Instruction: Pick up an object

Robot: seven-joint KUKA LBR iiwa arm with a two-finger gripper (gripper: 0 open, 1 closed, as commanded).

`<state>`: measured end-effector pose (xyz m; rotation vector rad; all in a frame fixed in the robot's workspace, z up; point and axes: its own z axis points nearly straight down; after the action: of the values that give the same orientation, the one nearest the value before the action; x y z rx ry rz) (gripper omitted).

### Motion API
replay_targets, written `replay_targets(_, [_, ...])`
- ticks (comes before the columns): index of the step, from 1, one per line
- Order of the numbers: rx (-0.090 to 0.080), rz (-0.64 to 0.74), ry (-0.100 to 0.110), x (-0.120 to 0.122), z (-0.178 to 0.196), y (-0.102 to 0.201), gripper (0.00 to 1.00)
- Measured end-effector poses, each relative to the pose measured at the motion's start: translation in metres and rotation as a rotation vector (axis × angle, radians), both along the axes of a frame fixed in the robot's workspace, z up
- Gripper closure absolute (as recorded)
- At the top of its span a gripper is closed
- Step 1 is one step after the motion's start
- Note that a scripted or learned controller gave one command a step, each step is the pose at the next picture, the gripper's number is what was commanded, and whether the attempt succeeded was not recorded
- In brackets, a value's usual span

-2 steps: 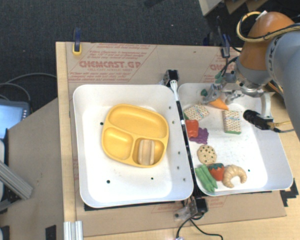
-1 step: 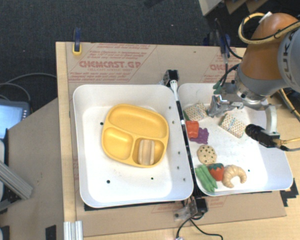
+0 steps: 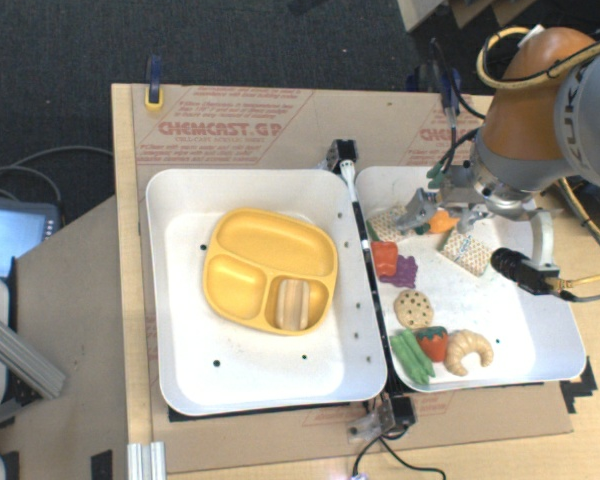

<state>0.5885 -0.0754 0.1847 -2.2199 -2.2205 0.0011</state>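
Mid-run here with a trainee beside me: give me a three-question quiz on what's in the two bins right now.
1. True or false: the yellow tray lies in the left bin.
2. Which item lies nearest the right bin's front edge? A) cookie B) croissant C) orange piece
3. Fill in: the end effector hovers over the ___ part of the right bin.

Key: 1. True. 2. B, the croissant, beside the green food and the small red one. 3. Back, near the orange piece and the patterned cracker.
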Motion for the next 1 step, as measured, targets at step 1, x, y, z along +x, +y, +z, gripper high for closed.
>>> replay_targets(1, [-0.001, 0.001, -0.006, 0.0025, -0.0775, -0.0139, 0.00])
